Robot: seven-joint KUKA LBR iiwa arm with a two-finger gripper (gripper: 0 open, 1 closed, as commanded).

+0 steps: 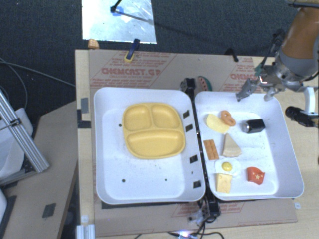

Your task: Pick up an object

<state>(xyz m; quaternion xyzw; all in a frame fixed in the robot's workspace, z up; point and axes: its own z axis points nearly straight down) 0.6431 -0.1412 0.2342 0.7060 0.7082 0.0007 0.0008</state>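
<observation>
Hovering my two-finger gripper [257, 90] with fingers spread and holding nothing, I see the black metal cylinder [254, 126] at six o'clock, long axis three-to-nine.

Two bins sit side by side on the bench [60, 133]. The divided tray [153, 130] lies mid left bin [107, 183]; food pieces cluster along the right bin's [284, 148] left edge.
</observation>
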